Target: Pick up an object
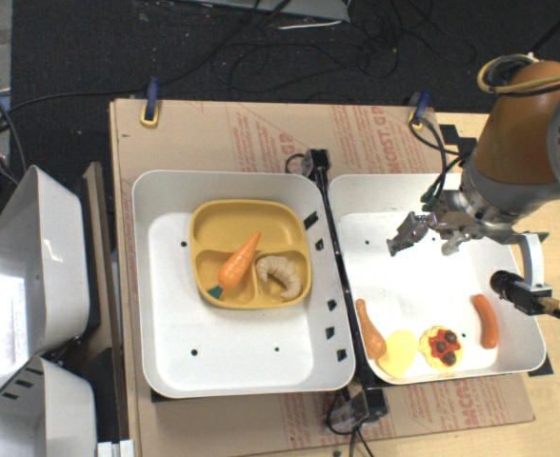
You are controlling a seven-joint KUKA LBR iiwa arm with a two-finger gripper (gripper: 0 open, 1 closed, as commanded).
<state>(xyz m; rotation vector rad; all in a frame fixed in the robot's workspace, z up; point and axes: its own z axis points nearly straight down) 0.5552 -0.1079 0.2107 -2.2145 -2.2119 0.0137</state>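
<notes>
Currently the gripper (pixel 427 234), fingers apart and holding nothing, hovers near the right bin's (pixel 509 365) back edge. Along its right edge lies a sausage (pixel 487 320), likely light, smooth and slippery; grasp it mid-length.

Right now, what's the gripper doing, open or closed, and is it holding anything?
Gripper: open, holding nothing, poised above the right bin near its back.

open gripper (pixel 430 238) above right bin (pixel 375 198), sausage (pixel 487 320), carrot (pixel 239 260) in yellow plate (pixel 209 222)
</notes>
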